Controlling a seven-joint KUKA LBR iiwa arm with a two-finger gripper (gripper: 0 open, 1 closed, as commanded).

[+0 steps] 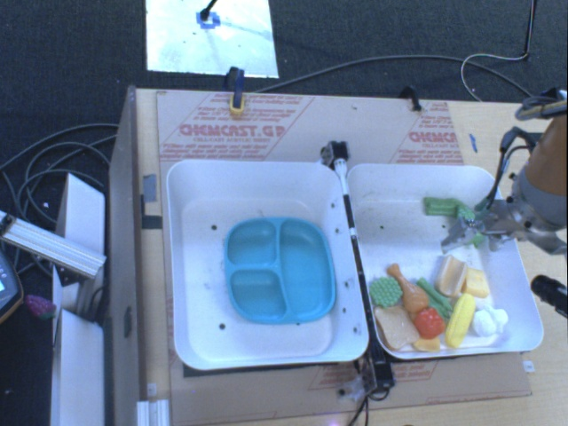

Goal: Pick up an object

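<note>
1. Two white bins sit side by side on the bench (293, 122): the left bin (191, 193) carries a blue divided plate (280, 269), and the right bin (390, 193) carries a heap of toy food
2. The arm (543, 185) comes in from the right edge and hangs over the right bin's right side
3. The pincer (463, 231) sits low over the middle right of that bin, just near of a green piece (444, 207) that lies flat toward the far side; whether its grip is released or clenched, I cannot tell, and nothing visibly sits in it
4. Just near of the pincer lie two pale yellow cheese-like blocks (463, 278)
5. Along the near edge there's a drumstick (406, 289) with a round green piece (385, 292) to its left, a red tomato (429, 323), a yellow corn cob (460, 319), a slice of toast (397, 327) and a white piece (487, 321) at the near right corner
6. A black cable (355, 65) trails across the far floor
</note>
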